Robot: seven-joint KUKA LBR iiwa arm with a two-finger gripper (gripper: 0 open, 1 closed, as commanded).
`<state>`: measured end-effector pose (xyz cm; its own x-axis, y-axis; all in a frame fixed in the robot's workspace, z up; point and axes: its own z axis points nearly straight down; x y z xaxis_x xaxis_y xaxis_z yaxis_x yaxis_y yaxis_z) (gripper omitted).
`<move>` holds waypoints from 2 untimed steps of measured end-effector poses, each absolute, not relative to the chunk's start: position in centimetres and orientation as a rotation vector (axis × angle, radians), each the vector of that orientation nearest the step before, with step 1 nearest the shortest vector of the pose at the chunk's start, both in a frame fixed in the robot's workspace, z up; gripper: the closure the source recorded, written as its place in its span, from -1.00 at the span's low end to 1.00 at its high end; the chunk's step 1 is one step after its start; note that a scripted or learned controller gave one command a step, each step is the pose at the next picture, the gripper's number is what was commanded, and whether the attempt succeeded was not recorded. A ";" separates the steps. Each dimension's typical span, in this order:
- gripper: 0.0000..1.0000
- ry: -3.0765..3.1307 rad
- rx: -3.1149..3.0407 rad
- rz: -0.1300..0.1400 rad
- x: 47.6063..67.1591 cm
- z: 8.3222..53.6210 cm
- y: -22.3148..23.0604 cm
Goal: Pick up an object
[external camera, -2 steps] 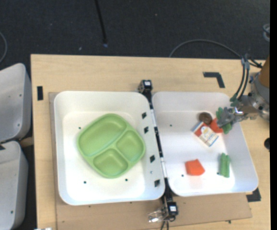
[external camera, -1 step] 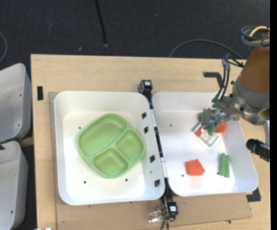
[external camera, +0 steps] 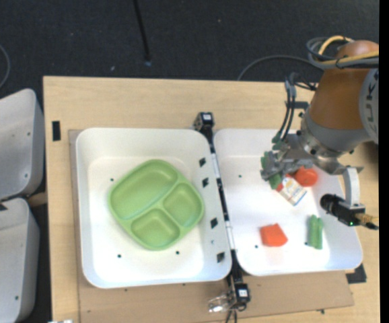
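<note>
Nothing lifted yet, as far as can be judged. Gripper [external camera: 280, 169] low in the right bin [external camera: 248, 147], over a small white packet [external camera: 292, 192] beside an orange piece [external camera: 307, 177] — open or closed, cannot tell. Red block [external camera: 272, 235] and green item [external camera: 314, 232] near the bin's near wall — tighter there, more open room to the left.

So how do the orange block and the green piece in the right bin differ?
The orange block is squat and roughly square; the green piece is slim and elongated. The orange block lies nearer the bin's middle; the green piece lies closer to its right wall. Both rest loose on the floor of the right bin, apart from the gripper.
</note>
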<state>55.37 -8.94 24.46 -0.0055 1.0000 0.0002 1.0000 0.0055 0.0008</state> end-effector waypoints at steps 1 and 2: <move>1.00 2.229 2.212 0.004 55.4 25.5 -3.6; 1.00 2.231 2.214 0.001 54.7 25.4 2.5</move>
<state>54.73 2.54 25.44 -0.0078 1.0000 0.0011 1.0000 0.0078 -0.0004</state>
